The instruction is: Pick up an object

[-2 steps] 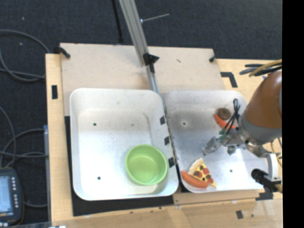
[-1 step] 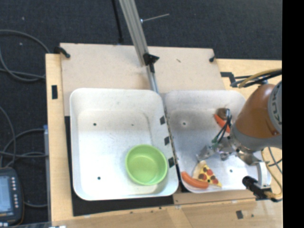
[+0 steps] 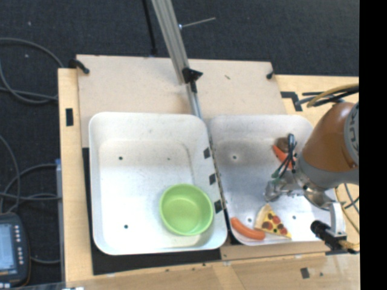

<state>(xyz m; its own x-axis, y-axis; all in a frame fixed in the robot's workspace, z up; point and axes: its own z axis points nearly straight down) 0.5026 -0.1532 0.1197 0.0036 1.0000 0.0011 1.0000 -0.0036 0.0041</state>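
We see the arm as a bulky rounded body, orange over its broad band and grey beneath it toward the wrist. Thin dark and green cables loop along its side, and yellow and black cables trail off behind it. The gripper is a small cluster of dull grey metal.

Under the pincer lies the right white bin, its floor speckled grey. Touching it on the side left of the pincer is the left white bin. Both rest on a pale table. Up and to the left of the pincer, a slanted metal rail comes down to the seam between the bins. Well away to the left, grey cables trail over dark carpet, and a handheld screen unit sits lower down.
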